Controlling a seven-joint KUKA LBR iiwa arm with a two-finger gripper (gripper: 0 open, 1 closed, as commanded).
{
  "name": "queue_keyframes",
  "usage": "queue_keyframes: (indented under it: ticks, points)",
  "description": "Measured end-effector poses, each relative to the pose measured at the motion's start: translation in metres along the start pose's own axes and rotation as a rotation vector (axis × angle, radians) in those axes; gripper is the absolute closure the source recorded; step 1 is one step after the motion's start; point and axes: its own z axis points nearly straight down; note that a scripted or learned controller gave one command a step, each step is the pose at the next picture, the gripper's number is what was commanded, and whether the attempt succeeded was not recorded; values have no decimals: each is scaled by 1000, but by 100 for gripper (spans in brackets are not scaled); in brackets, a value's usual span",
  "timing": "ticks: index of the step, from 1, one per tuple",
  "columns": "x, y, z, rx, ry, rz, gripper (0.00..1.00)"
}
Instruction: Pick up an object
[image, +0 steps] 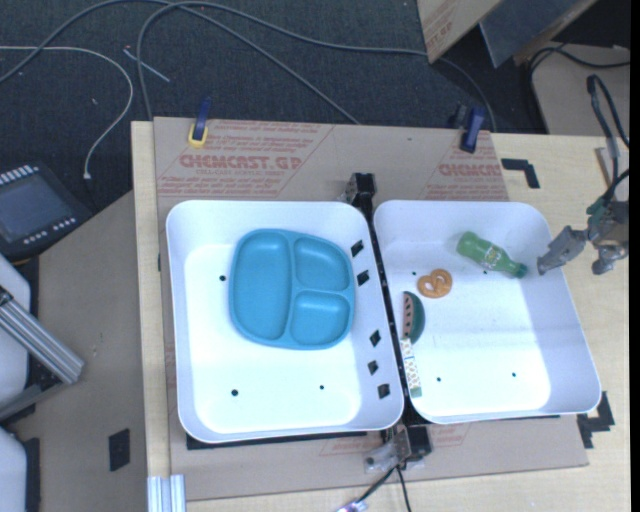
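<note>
One pincer (578, 254) hangs at the right rim of the right bin (560, 330), its two grey fingers spread apart with nothing between them. Just left of the pincer, inside the right bin, lies a green bottle (490, 254), on its side and slanted, its cap end toward the pincer but not touching it. Left of and slightly below the bottle is a small brown pretzel (435, 284), apart from the bottle. Below the pretzel, against the right bin's left wall, rests a watermelon slice (412, 314), red with a dark green rind, and beneath that a narrow patterned strip (409, 366) along the same wall. Beyond the dividing wall sits the left bin (200, 330), holding a blue plate (292, 289) with three compartments, placed toward the bin's upper part. Both bins stand on the table (140, 330), over a sheet of printed cardboard (250, 150).
</note>
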Motion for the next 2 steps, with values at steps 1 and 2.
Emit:
queue_keyframes:
  ticks: [1, 2]
  points:
    - [1, 2, -6, -12, -4, -4, 0]
    - [1, 8, 55, -6, -1, -4, 0]
